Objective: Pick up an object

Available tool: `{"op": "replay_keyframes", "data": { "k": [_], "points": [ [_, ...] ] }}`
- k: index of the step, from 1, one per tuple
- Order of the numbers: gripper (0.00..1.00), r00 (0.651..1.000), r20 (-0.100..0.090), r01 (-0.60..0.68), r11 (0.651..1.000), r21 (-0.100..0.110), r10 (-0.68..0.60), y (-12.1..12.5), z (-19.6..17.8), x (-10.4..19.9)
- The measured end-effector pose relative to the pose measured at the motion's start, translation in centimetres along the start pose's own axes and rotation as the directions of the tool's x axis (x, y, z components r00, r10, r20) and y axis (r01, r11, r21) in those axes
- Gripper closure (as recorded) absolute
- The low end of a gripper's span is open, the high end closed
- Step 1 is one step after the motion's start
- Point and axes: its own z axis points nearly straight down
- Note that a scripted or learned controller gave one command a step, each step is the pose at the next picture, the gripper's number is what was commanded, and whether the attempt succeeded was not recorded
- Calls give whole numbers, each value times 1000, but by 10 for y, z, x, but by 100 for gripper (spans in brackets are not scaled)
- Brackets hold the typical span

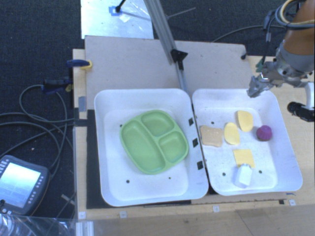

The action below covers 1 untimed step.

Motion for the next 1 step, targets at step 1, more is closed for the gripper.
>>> {"op": "replay_keyframes", "data": {
  "k": [1],
  "points": [
    [100, 1000, -2, 2, 1000, 2, -2, -13, 3, 63]
  ]
}}
